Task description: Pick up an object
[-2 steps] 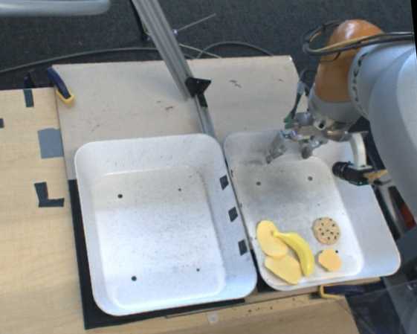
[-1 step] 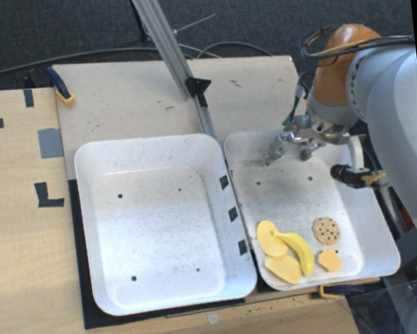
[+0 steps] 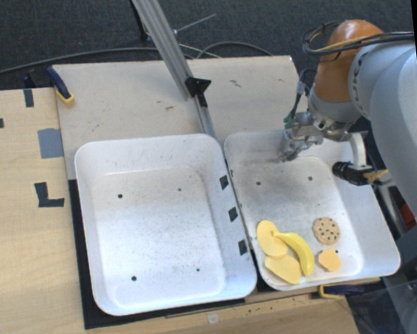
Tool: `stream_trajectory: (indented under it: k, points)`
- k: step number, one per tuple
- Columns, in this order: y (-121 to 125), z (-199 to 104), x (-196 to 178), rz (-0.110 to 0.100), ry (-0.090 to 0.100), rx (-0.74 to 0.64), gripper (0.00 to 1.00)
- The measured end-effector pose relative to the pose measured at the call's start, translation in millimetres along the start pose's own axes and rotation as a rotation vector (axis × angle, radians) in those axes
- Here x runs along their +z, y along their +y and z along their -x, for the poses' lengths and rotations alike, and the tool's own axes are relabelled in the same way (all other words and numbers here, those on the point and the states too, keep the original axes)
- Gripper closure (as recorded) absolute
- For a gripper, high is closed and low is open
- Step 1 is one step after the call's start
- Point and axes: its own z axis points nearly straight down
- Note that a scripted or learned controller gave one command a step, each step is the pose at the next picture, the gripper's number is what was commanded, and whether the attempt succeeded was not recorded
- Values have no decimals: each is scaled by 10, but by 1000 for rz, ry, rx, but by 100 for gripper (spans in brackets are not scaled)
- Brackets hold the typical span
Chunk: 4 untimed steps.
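A: Camera view: where is the hand [image 3: 294, 147]?
B: Over the far edge of the right bin [image 3: 362, 205], low by the bin's far wall. The grey arm [image 3: 386, 82] comes in from the right, with its orange band [image 3: 344, 42] above the wrist.
A: Open or closed?
B: I cannot tell; it is small and dark against the bin wall, and I see nothing plainly between its tips.
A: And the things to pick?
B: All in the near part of the right bin, well apart from the hand. A banana [image 3: 299, 251] lies over two yellow slices [image 3: 277, 256], touching them. A round cookie [image 3: 326, 230] sits just right of the banana, and a small orange piece [image 3: 329, 261] lies just near of the cookie.
A: The left bin [image 3: 155, 221]?
B: It sits on the tabletop [image 3: 20, 221], beside the right bin, their edges touching
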Motion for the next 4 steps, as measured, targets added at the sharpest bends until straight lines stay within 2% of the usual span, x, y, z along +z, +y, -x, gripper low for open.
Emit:
stream_trajectory:
  k: [1, 2, 3, 4]
  points:
    - [-75, 26, -584, 11, 1, 2, 100]
    - [-36, -26, -1209, 11, 2, 1, 100]
    - [-29, -31, -1608, 10, 2, 1, 100]
    - [-201, -519, -1465, 2, 4, -2, 100]
